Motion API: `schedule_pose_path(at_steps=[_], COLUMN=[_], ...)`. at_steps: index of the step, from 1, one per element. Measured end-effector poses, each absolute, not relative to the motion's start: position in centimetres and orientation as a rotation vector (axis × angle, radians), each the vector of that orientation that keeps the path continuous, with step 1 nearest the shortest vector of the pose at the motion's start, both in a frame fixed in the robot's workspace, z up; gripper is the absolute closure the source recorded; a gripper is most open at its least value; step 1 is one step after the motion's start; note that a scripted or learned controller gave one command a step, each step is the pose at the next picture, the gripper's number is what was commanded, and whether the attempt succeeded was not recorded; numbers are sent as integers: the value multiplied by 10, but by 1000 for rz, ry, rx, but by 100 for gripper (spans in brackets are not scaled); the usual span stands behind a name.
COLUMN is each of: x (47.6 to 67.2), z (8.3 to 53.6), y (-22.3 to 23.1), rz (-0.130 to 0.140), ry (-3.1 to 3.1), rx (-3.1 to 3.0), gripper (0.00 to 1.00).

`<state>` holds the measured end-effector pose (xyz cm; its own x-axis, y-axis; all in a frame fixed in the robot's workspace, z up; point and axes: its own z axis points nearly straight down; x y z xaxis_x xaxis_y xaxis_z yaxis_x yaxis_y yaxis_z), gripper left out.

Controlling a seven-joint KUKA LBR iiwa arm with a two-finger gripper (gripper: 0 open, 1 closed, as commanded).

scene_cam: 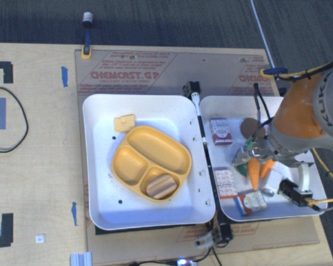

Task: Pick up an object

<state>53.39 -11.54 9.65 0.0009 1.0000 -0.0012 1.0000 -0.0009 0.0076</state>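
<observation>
At the right bin's [316,193] 6 o'clock lies a small carton [251,202], with a card packet [225,183] at 8 o'clock. Near the centre, an orange carrot [255,172] sits just below the end effector [255,151]; whether it is released or clenched, I cannot tell. At 11 o'clock rests a red packet [221,131]. The left bin [100,148] holds a yellow divided tray [150,162].

Robot lab: taped bench [33,204], bins [94,165]
</observation>
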Motion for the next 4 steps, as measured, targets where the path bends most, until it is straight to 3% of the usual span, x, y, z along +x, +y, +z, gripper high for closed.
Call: schedule_pose_path(at_steps=[1, 2, 3, 4], x=[495, 483, 485, 479], z=[185, 185, 195, 184], y=[-59, 14, 14, 76], rz=[3, 2, 7, 0], ry=[2222, 2225, 2222, 2224], rx=[2219, 2220, 2219, 2221], gripper=[100, 100, 100, 100])
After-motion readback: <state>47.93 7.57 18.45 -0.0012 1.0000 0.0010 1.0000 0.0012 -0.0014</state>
